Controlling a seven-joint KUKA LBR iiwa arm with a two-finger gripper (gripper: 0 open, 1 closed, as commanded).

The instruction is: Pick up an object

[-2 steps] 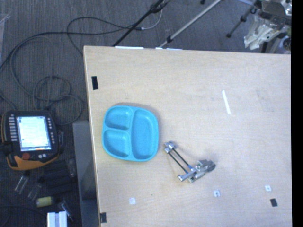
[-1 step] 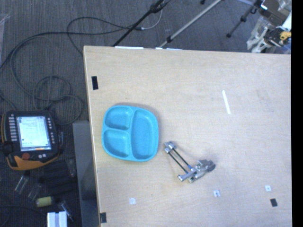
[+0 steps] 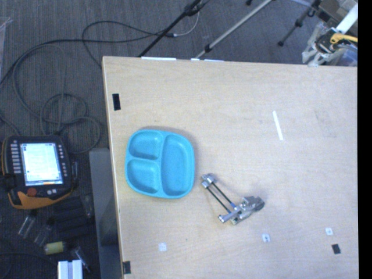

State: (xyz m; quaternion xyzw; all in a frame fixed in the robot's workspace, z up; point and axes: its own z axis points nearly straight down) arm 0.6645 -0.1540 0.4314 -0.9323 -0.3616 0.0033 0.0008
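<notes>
- On the light wooden bench top (image 3: pixel 244 97), left of centre, lies a blue divided plate (image 3: pixel 174 164). It has two small compartments on its left side and one long compartment on its right, and nothing lies in any of them.
- Just beside the plate's lower right corner, apart from it, lies a metal hand tool (image 3: pixel 235 209). Two thin parallel rods run from a small cap near the plate down to a bulkier grey head. Its exact kind cannot be told.
- Both objects rest flat on the bench surface, in the lower middle of the view.
- Gripper: whether it is open, closed or holding anything cannot be told from this view.
- Toward the upper right of the bench, well apart from both objects, is a short strip of white tape (image 3: pixel 278 125), slightly slanted.
- Near the bench's upper left corner is a black tape mark (image 3: pixel 116 102). A second black mark (image 3: pixel 336 249) sits near the lower right.
- Left of the bench, on the dark floor, sits a teach pendant (image 3: pixel 39 164) with a lit screen and an orange-trimmed case.
- Black cables (image 3: pixel 64 45) loop over the floor above the pendant.
- Above the bench's far edge, light metal stand legs (image 3: pixel 244 10) cross the floor at a slant.
</notes>
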